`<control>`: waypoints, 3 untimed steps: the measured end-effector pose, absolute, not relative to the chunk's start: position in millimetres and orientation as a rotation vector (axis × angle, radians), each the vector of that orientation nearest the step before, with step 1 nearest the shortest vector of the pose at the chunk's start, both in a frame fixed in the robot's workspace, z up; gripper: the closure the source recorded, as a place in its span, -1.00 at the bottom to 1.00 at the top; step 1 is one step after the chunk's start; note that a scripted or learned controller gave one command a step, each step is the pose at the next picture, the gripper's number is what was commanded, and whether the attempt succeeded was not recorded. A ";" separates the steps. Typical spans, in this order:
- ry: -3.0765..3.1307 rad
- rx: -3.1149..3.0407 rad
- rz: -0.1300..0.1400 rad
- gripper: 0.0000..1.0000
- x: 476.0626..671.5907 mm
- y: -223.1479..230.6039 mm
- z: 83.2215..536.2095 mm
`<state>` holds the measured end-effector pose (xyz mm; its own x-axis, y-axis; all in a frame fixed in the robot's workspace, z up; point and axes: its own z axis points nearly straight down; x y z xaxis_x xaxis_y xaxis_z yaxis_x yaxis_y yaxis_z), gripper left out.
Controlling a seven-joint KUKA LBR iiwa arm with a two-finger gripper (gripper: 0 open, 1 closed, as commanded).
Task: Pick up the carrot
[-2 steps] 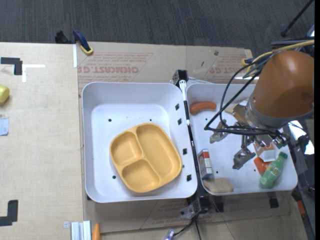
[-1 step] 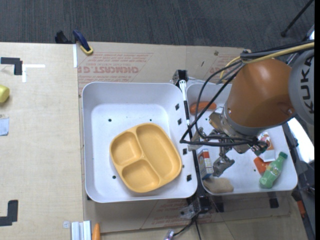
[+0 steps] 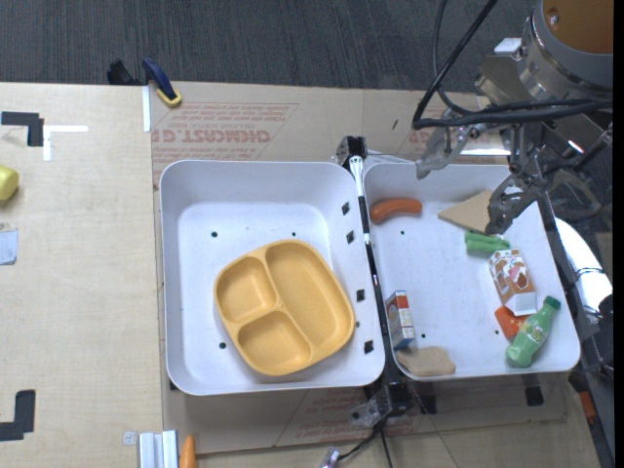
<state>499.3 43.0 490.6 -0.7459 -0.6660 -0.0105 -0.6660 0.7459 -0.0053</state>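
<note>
The carrot (image 3: 505, 322) is a small orange piece near the right bin's front right corner. It is partly covered by a green bottle (image 3: 531, 331) and the lower end of a printed carton (image 3: 512, 279). My gripper (image 3: 505, 211) hangs over the back right part of the right bin (image 3: 458, 291), well behind the carrot. It sits just above a green item (image 3: 486, 245) and beside a tan wedge (image 3: 468, 211). Nothing is visibly held by it.
An orange-red sausage (image 3: 395, 209) lies at the right bin's back left. A small box (image 3: 400, 320) and a tan bread piece (image 3: 426, 362) lie at its front left. The left bin (image 3: 195, 203) holds a yellow divided plate (image 3: 283, 307). Black cables (image 3: 468, 37) hang above the right bin's back edge.
</note>
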 end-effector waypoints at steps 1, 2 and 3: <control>2.955 -1.052 0.001 -1.00 499.6 66.3 339.1; 2.872 -1.272 0.003 -1.00 498.0 163.5 179.5; 2.909 -1.174 0.003 -1.00 482.3 117.9 92.9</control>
<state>482.3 117.9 92.9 -0.7200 -0.6939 -0.0055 -0.6940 0.7200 0.0000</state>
